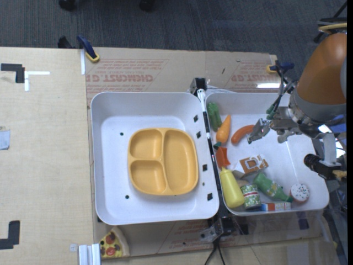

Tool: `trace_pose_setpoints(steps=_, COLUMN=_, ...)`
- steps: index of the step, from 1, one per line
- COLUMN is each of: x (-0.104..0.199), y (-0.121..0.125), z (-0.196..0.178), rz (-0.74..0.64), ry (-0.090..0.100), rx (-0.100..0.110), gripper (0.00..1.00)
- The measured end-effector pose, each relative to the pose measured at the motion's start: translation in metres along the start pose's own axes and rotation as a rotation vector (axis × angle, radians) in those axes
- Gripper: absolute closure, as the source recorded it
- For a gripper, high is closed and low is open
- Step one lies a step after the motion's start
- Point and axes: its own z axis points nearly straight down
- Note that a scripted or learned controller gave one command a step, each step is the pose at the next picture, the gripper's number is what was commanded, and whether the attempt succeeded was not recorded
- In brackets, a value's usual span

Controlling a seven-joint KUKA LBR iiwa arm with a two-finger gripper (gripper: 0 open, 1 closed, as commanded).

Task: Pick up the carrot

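Observation:
The carrot (223,128) is a short orange cone lying against the left wall of the right bin (314,164), near its far end. A green vegetable (213,115) lies just beyond it. My gripper (269,135) hangs over the right bin's far half, to the right of the carrot and apart from it. Its fingers stand open with nothing between them. An orange-red sausage-shaped piece (242,134) lies between the carrot and the gripper.
The left bin (110,148) holds a yellow divided plate (164,162). The right bin also holds a red piece (222,158), a small box (253,163), a yellow bottle (231,187), a can (251,196), a green toy (270,185) and a white disc (300,192).

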Motion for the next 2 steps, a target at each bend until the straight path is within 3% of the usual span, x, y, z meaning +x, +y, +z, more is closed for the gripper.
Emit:
trace_pose_setpoints(steps=1, x=0.074, y=0.041, z=0.011, rz=0.08, ry=-0.001, rx=0.002, gripper=0.0)
trace_pose_setpoints(steps=2, x=-0.003, y=0.05, z=0.104, rz=0.125, ry=-0.001, rx=0.002, gripper=0.0)
